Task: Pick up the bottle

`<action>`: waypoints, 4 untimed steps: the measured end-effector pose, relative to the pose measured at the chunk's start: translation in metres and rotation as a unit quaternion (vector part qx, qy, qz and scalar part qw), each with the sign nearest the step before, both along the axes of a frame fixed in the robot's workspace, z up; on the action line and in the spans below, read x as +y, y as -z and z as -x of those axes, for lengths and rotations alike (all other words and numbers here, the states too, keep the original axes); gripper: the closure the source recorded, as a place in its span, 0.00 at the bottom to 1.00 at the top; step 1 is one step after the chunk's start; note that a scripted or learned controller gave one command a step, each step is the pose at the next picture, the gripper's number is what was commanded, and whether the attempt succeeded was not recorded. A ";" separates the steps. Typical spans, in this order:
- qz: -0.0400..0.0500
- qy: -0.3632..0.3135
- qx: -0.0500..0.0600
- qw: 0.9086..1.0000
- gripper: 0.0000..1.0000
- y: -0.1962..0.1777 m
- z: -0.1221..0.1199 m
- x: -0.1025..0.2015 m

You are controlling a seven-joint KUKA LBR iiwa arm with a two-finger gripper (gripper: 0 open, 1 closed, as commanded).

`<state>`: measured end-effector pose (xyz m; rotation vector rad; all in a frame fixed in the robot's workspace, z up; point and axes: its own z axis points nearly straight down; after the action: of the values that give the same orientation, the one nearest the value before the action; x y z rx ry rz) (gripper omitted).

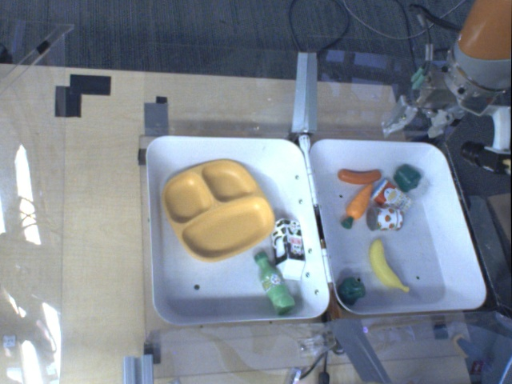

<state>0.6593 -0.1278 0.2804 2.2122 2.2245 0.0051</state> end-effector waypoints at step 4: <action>0.002 -0.120 -0.002 0.993 1.00 0.007 -0.012 -0.056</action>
<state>0.6708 -0.1841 0.2737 1.9272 2.4689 0.0061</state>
